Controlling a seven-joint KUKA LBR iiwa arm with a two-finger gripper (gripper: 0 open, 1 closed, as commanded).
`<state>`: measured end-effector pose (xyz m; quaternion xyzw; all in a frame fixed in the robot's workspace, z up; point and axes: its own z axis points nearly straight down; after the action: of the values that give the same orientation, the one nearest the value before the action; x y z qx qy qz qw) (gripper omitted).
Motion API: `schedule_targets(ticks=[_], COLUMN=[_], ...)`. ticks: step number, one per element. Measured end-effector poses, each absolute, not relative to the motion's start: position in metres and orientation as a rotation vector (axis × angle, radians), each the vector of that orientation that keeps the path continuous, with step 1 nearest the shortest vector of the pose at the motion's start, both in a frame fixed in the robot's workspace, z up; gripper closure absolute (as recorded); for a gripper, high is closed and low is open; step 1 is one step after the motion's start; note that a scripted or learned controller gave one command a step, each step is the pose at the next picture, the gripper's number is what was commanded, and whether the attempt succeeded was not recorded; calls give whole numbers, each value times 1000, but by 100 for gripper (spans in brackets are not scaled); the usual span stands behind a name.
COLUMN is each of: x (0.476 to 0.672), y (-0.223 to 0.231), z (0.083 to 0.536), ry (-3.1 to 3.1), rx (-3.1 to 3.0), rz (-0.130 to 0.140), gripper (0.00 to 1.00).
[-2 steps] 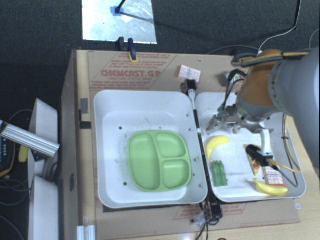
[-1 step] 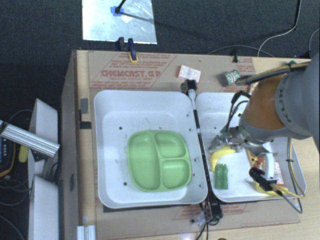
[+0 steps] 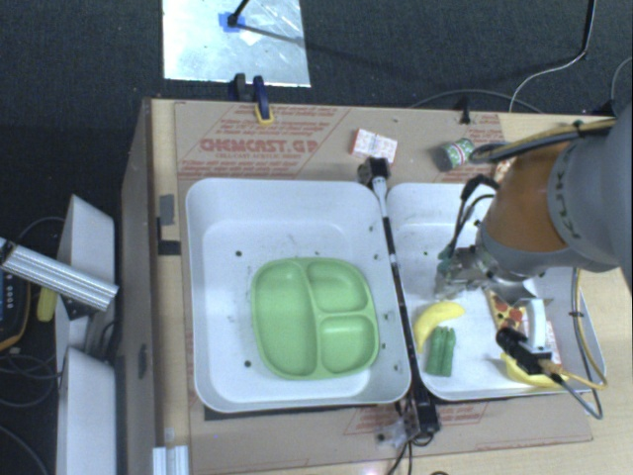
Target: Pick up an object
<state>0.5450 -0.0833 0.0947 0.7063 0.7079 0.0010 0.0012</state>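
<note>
Banana and green block lie in the right bin; the pincer hovers just above them, grip unreadable. Cardboard-topped table, dark carpet.

In the right bin a yellow banana-shaped piece lies curved near the divider, a green ribbed block just below it (apparently touching), both flat.

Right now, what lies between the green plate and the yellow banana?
In the camera view, the two bins' adjoining walls lie between the green plate and the banana.
</note>
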Motion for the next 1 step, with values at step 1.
schedule_targets(ticks=[1], x=[545], y=[-83], z=[95], ry=[2223], rx=[2217], rz=[3], gripper=[0])
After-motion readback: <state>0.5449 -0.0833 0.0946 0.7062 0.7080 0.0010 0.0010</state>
